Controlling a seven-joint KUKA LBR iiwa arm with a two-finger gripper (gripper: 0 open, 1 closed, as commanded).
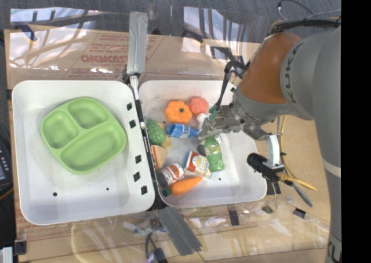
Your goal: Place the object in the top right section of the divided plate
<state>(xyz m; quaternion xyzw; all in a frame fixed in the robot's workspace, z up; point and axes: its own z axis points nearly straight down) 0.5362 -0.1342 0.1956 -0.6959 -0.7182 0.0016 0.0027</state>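
Right white bin (246, 189), green packet (213, 154) just below the hand (215, 124), finger state impossible to tell.

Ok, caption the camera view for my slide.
KUKA arm's pincer low over the toy-filled right bin; green divided plate waits in the left bin.

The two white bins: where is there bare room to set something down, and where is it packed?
The left bin has bare floor all around the green divided plate, widest along its near edge. The plate's three sections lie bare too. The right bin is crowded: toy foods such as the pumpkin and carrot cluster under the end effector, leaving bare floor near its right corner.
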